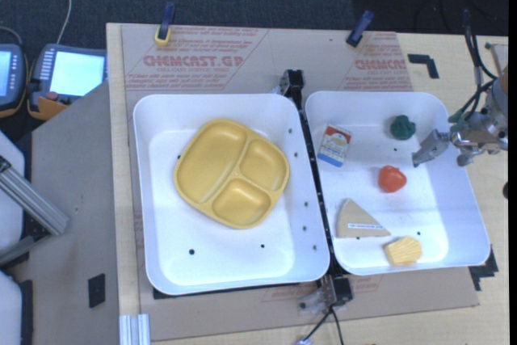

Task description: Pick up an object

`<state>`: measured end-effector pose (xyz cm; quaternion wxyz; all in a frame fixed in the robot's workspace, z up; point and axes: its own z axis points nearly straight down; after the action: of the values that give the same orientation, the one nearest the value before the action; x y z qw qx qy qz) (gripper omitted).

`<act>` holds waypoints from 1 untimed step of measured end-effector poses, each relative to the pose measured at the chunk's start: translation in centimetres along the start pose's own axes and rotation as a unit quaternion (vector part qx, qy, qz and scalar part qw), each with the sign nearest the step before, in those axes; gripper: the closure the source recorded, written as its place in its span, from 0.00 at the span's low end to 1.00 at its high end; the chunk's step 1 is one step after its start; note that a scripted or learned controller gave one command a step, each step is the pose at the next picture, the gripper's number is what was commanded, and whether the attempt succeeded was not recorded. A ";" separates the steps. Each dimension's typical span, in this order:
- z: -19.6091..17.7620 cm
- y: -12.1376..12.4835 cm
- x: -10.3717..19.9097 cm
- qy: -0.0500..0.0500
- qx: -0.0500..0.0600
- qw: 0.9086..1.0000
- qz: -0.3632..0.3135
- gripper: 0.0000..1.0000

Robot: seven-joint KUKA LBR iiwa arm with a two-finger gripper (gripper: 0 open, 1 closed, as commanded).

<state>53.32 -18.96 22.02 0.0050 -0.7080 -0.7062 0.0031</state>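
Camera view: one fixed look from above, at a slant, on a bench (121, 174) with two white bins side by side.

Left bin (161, 254): it holds a yellow divided plate (233, 183) with three compartments, lying flat near the middle.

Right bin (460, 214): it holds five small things, all apart from each other.

Green piece (401, 126): near the back right of the bin, the closest thing to the gripper; it looks like a light plastic toy with a bumpy surface, so the sides should give good hold.

Red piece (392, 178): in the middle of the bin, rounded and smooth; I judge it light but slippery, so it may roll out if it is taken off centre.

Small carton (334, 145): near the left wall, white, blue and orange; its flat sides look easy to pinch, but it is probably thin and can be crushed.

Tan wedge (359, 220): it lies flat towards the front; being low and stiff, it is hard to get under, and the two straight edges are the best place.

Yellow piece (403, 250): at the front, close to the wedge but not touching; ridged, likely light.

Gripper (443, 148): above the right rim of the right bin, beside the green piece.

Fingers: spread apart as far as I can see, with nothing between them.

Advice: take the green piece across its middle.
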 end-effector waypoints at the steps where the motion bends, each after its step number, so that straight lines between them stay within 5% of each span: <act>1: -0.6 0.3 0.0 -0.001 -0.006 1.000 -0.001 0.00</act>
<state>53.59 -18.94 22.58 0.0000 -0.7070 -0.7072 0.0002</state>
